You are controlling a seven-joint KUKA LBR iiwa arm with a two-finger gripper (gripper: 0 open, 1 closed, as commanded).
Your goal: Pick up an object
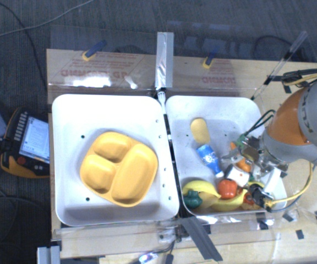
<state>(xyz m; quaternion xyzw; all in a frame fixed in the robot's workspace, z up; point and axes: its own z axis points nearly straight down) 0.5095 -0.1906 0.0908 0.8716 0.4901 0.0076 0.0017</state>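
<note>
Banana (211, 194) and tomato (228, 188) just beside claw (245, 175)

Handheld pendant (26, 144) on dark carpet (37, 15) left of the bench, cables nearby.

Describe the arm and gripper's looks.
The arm is grey, rounded, with a broad orange band above the wrist. The gripper end is a cluster of grey and white parts. A yellow cable loops beneath it, and black wires run above.
</note>
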